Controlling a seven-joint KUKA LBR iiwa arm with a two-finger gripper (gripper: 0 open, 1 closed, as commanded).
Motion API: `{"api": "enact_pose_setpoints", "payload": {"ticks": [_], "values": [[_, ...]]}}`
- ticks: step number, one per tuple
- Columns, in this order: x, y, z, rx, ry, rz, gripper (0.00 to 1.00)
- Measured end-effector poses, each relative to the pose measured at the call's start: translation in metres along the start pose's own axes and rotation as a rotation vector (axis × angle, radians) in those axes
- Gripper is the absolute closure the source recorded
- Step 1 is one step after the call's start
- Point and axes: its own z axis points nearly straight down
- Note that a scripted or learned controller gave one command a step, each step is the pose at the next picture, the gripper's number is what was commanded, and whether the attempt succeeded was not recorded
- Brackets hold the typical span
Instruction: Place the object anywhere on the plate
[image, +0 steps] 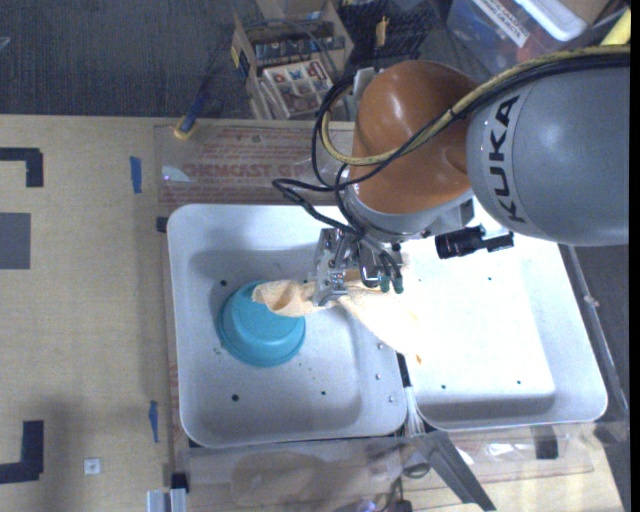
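A blue round plate (261, 327) sits in the left part of the left white bin (200, 250). A pale tan, soft-looking object (372, 316) lies stretched from the plate's upper right rim across the divider towards the right bin. Its left end (276, 294) touches or overlaps the plate's edge. My gripper (352, 278) hangs directly over the middle of this object, just right of the plate and low down against it. The gripper body hides the part of the object beneath it.
The right white bin (500, 340) holds the object's right end near its left wall. The grey arm and orange band (410, 130) cover the bins' far side. Wooden bench surface lies to the left, with clutter behind.
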Motion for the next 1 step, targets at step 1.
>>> {"api": "enact_pose_setpoints", "payload": {"ticks": [1], "values": [[-0.0002,-0.0002,-0.0003,0.0,-0.001,0.0,0.0]]}}
